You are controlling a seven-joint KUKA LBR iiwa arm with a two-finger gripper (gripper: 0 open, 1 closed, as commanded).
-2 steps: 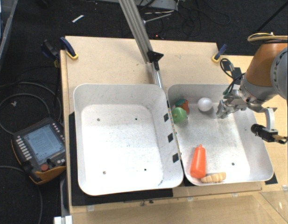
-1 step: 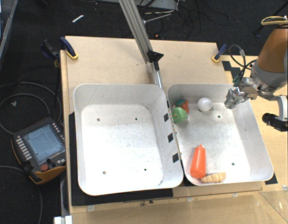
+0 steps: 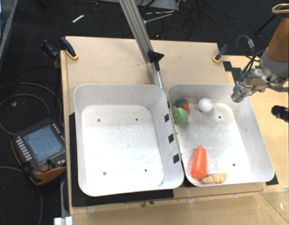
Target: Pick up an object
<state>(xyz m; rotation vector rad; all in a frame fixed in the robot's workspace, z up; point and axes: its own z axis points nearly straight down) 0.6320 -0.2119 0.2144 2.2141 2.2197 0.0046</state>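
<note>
Metal end effector (image 3: 239, 93), grey and angular, hangs at the upper right corner of the right bin (image 3: 256, 139), over its rim; from here I cannot tell how it is set, and nothing shows in its grip. Behind it the arm (image 3: 278, 55) rises grey, with an orange band and looping cables.

Inside that bin lie the things to pick. A small white ball (image 3: 205, 105), smooth and round, sits near the back, closest to the end effector but apart from it. Left of the ball, against the bin's left wall, a green ball (image 3: 180, 116) touches a rounder piece (image 3: 182, 104) showing red and green. Near the front, an orange bottle (image 3: 199, 162) lies on its side, glossy plastic with a narrow neck pointing away from the front edge. Just beside its base, a pale tan, ridged, finger-shaped piece (image 3: 214, 178) lies across the front rim.

Both bins are shallow white trays with rounded corners and speckled floors. The left bin (image 3: 88, 139) touches the right one along the middle. They rest on a light wooden desk (image 3: 116, 62). A pendant (image 3: 39, 149) with a screen lies on the dark floor at left.
</note>
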